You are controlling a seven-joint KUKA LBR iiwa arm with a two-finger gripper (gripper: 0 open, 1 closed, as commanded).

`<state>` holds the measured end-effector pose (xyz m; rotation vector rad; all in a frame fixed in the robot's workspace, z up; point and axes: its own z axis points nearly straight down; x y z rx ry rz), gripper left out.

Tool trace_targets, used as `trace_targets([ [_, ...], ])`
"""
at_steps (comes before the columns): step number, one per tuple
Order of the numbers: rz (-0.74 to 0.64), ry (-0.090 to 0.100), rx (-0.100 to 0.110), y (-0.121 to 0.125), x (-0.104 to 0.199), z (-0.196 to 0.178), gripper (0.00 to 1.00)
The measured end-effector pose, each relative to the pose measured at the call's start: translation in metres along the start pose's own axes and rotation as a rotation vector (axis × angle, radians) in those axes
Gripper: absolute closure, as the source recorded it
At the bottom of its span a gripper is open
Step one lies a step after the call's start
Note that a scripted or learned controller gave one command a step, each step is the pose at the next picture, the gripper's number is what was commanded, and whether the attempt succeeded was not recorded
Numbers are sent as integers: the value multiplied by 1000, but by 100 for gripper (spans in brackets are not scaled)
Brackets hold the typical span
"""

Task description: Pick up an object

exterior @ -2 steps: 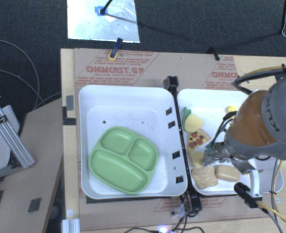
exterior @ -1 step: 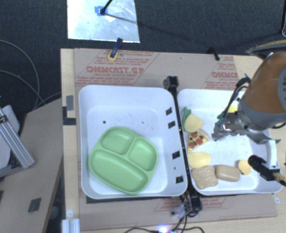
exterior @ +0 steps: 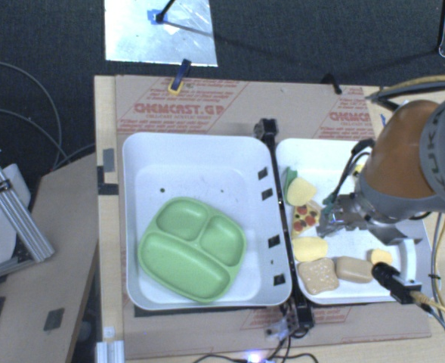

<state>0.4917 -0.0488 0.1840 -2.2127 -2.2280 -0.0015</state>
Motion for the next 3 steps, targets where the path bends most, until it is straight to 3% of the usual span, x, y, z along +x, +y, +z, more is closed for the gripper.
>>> trace_targets([
  [1,-1,0,-1,-4,37,0,100],
  [2,-5,1,-9,-3,100,-68,100],
  [3,-4,-1,-6,-3,95,-75,100],
])
